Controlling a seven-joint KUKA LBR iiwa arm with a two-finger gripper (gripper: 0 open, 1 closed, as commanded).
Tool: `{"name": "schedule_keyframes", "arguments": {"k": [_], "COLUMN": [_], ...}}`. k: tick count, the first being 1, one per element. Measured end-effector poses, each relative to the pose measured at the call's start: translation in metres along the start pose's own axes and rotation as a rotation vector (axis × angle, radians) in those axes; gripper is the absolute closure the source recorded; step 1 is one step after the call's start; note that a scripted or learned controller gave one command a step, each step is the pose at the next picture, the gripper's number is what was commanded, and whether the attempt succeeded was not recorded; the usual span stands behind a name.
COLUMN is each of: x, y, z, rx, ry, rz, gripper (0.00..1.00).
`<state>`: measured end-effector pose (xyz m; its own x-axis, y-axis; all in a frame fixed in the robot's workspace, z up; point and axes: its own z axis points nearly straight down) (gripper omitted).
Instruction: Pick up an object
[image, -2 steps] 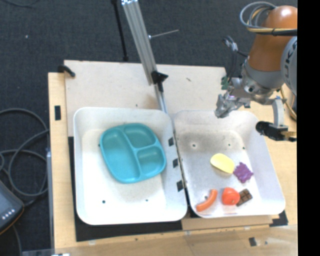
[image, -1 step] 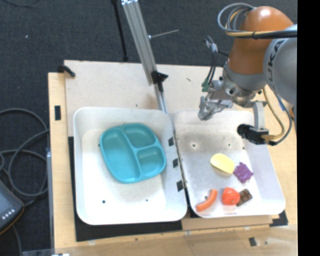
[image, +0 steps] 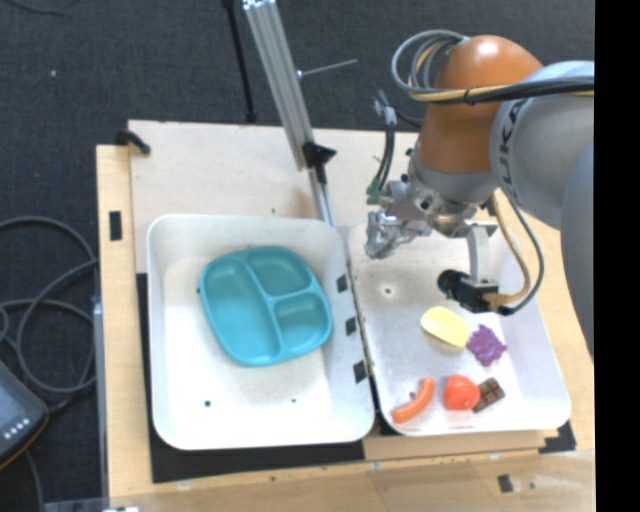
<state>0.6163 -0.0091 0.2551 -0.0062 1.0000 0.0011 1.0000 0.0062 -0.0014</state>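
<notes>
I look down at a slant on a pale wooden desk (image: 230, 165) that carries two shallow white bins side by side. The left bin (image: 175, 400) holds one thing: a teal divided plate (image: 266, 304), lying flat near the middle, three compartments facing up. It seems to serve as a drop-off spot, kept apart from the clutter.

A thin metal pole (image: 285, 80) slants down from the far side to the seam between the bins.

The right bin (image: 540, 395) holds the small objects I may pick from, gathered toward its near right part: an orange carrot-shaped piece (image: 414, 400) at the near edge, a red tomato-like ball (image: 460, 392) just beside it, a small brown block (image: 489, 393) touching or nearly touching the ball, a purple cluster (image: 486, 345) farther back, and a pale yellow piece (image: 445, 327) to the left of that cluster.

The arm reaches in from the right. Its fingers (image: 381, 240) hang over the far left corner of the right bin, well apart from every object, with nothing between them; whether they are spread or closed I cannot tell. I judge the pick has not started, since no object is lifted.
</notes>
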Motion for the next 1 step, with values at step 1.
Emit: {"name": "schedule_keyframes", "arguments": {"k": [1], "x": [0.0560], "y": [-0.0140], "z": [0.0121], "rx": [0.000], "ry": [0.000], "rz": [-0.001], "gripper": [1.00]}}
